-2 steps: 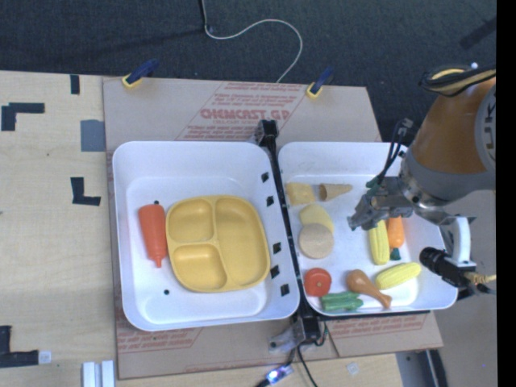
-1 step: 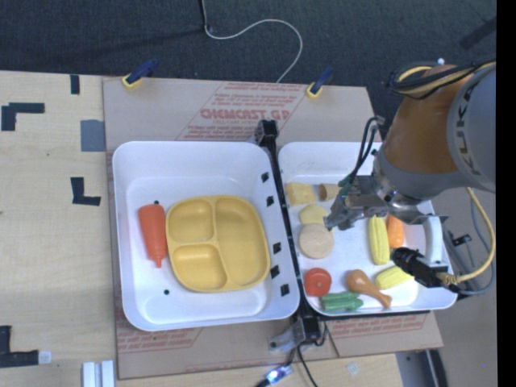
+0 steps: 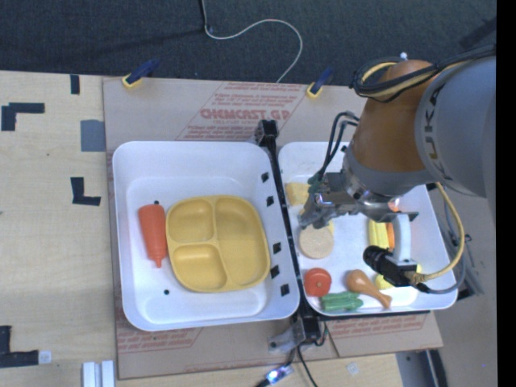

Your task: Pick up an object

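Note:
My gripper (image 3: 317,214) reaches down into the right bin (image 3: 427,303), its tips just above a round tan cookie (image 3: 316,243). A pale yellow piece (image 3: 297,193) lies at the bin's left wall beside the gripper. Nearer the front lie a red tomato (image 3: 317,281), a green pod (image 3: 342,301) and a tan drumstick (image 3: 367,285). A yellow corn-like item (image 3: 380,235) rests to the right under the wrist. The arm hides how the fingers stand.
The left bin (image 3: 129,216) holds a yellow divided plate (image 3: 218,242) and an orange carrot (image 3: 151,233) beside it. A black divider (image 3: 278,208) separates the bins. Cables and a black fitting (image 3: 383,260) hang by the wrist.

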